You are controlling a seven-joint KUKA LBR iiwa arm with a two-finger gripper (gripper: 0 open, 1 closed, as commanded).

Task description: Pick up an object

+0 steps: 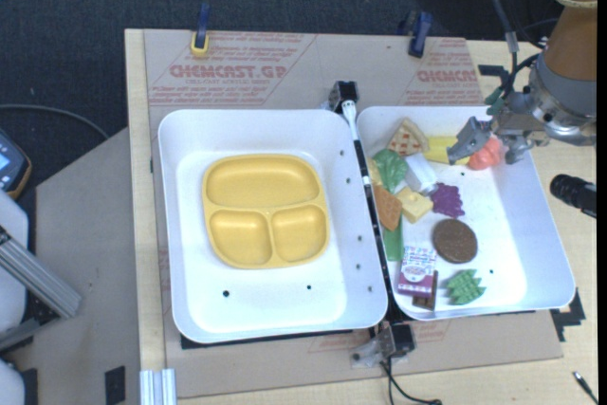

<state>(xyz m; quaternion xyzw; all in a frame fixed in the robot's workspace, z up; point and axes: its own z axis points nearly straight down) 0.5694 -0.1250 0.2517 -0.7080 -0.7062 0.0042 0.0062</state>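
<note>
Over the far part of the right bin (541,232) stood the hand (486,147), its fingers spread on either side of a coral-orange piece (485,156); whether the pads touched it could not be told.

Items listed relative to the hand:
- Coral-orange piece: between the fingers, at the tips.
- Yellow block (441,148): just beside the hand, on its left in the view.
- Waffle wedge (407,138): farther left, past the yellow block.
- Green leafy piece (388,170): left and slightly nearer the camera, by the bin's inner wall.
- Purple grapes (446,199): below the hand in the view, near.
- Cheese wedge (413,204): beside the grapes, left of them.
- Orange slab (387,208): touching the cheese wedge on its left.
- Brown round cookie (455,241): nearer the camera than the grapes.
- Small printed carton (416,276): well apart from the hand, at the near edge.
- Green tree-shaped piece (464,285): just right of the carton.

Left bin (180,204): well apart from the hand, holding a yellow divided plate (266,209). Both bins rested on the table (152,90).
</note>
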